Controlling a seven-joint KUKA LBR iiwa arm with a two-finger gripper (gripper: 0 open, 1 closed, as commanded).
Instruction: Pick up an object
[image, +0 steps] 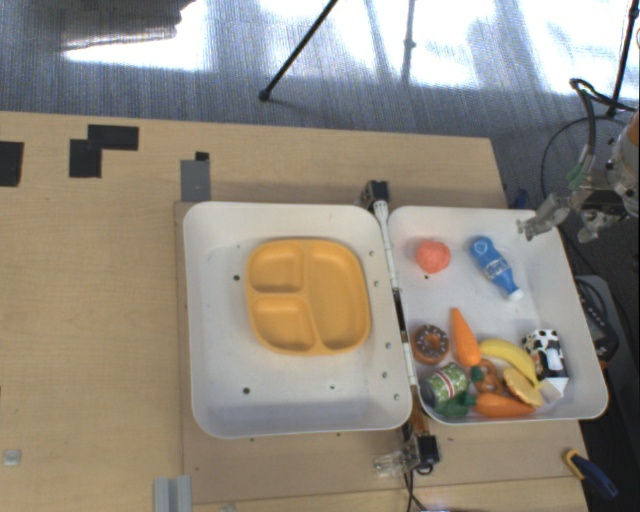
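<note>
From my seat, the left bin (215, 300) just has the yellow divided plate (305, 296) sitting mid-bin. In the right bin (560, 300), the red ball (434, 256) lies at about 10 o'clock and the blue bottle (494, 265) at roughly 12. The rest are piled along 6: donut (431, 343), carrot (465, 339), green can (446, 385), banana (508, 356) and a black-and-white cow toy (546, 351).

I'd go for the blue bottle. It looks like a light, hard plastic toy, probably a bit slick and prone to rolling, so I'd pinch across its fat middle.

The gripper (545, 216) hangs over the bin's far right rim with nothing in it; can't tell how wide it's spread. The bottle sits near it, toward its 8 o'clock.
</note>
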